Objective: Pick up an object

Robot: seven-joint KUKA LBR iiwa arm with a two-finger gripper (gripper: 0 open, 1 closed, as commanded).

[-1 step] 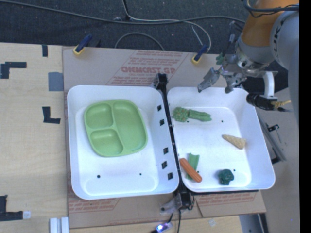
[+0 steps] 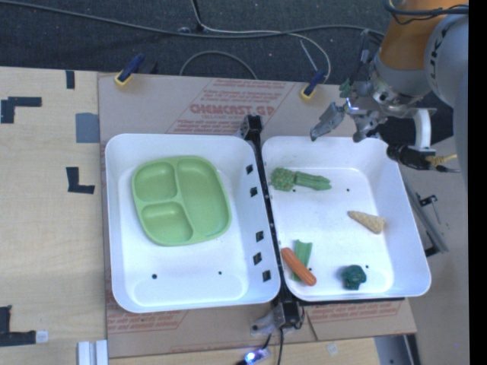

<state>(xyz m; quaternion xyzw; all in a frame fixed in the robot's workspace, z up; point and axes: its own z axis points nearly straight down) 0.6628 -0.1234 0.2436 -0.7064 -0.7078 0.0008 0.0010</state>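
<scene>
A carrot (image 2: 298, 267) lay near the front of the right bin (image 2: 399, 196), while the gripper (image 2: 342, 126) hovered over the bin's back rim, fingers (image 2: 323, 128) spread and empty.

The grey arm enters from the upper right, its orange band showing near the top corner above the wrist. The wrist angles down and to the left, ending in the two-finger gripper (image 2: 344, 126). The two fingers are spread apart, one reaching out to the left and the other pointing downward, with nothing between them.
</scene>
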